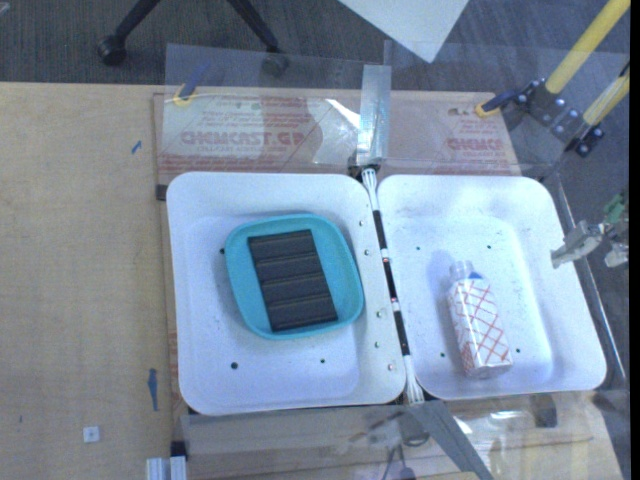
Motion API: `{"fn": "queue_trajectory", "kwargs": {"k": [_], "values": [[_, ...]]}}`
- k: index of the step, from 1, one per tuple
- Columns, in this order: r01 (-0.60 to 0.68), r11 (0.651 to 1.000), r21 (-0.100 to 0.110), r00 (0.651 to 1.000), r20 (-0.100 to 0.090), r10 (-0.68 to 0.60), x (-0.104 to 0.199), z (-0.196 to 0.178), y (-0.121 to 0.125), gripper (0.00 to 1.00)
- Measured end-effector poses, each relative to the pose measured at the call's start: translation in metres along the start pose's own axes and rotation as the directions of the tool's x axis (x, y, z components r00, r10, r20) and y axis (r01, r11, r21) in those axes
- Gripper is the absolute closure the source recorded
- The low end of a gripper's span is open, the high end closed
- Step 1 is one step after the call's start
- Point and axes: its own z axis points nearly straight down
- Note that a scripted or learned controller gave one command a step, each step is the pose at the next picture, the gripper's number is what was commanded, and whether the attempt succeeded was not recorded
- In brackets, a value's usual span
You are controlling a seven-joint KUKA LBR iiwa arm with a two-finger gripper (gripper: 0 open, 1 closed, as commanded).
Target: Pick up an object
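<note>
Candidate object: the small bottle (478, 328) with a red lattice wrap, lying on its side in the right bin (560, 368), cap toward the far side. I judge it light, rigid plastic, liable to roll and somewhat slick. Recommended hold: across the middle of the wrapped body, jaws square to its long axis.

Alternative: the dark ridged block (292, 280) on the teal tray (240, 278) in the left bin (200, 368); probably wider and harder to span.

My pincer (580, 243) sits at the right bin's right rim; I cannot tell whether it is apart or together.
</note>
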Motion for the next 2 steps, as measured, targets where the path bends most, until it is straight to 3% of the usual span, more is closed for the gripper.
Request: {"fn": "queue_trajectory", "kwargs": {"k": [1, 2], "values": [[0.054, 0.999, -0.002, 0.999, 0.002, -0.054, 0.000, -0.030, -0.021, 0.00], [0.123, 0.992, 0.001, 0.992, -0.001, -0.123, 0.039, 0.090, -0.027, 0.00]]}}
